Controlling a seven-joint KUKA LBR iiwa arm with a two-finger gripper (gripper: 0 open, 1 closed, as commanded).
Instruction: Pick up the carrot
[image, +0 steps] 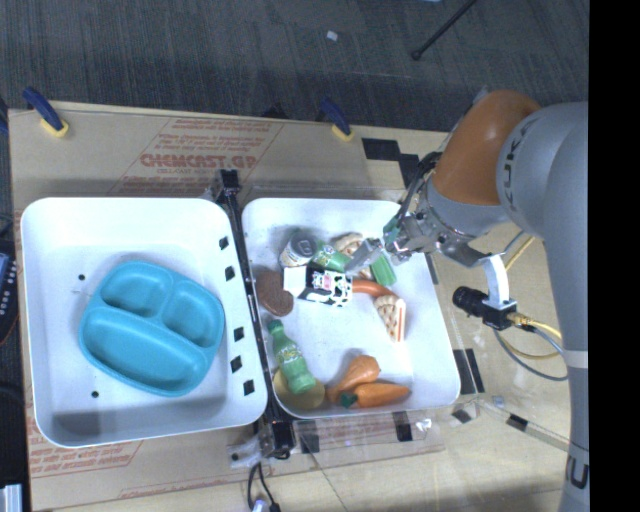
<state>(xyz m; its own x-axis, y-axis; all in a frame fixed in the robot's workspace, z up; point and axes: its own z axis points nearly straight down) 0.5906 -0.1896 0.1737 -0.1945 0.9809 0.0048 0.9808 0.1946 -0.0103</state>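
My pincer (385, 250) hangs over the upper right part of the right-hand shallow white plastic bin (440, 330), above a huddle of small toys; whether it is open or shut I cannot tell from this slant. The long orange plastic carrot with a green stub (378, 395) lies well away from it, down at the bin's near edge, toward the bottom of the view and almost straight below my wrist. Its long axis runs nearly left to right, green end to the left, point to the right, so I judge I must travel down the bin and turn to close across its narrow width. A shorter, rounder orange vegetable (356, 369) rests touching it from above, and a green plastic bottle (290, 358) stands just beside its green end, which crowds that side. The carrot looks smooth, hard and tapered, likely to slip if I take it near the tip. Under my pincer sit a black-and-white cow-patterned block (325, 284) and a ridged tan pastry-like piece (393, 317). The left bin holds a glossy blue divided plate (150, 328).
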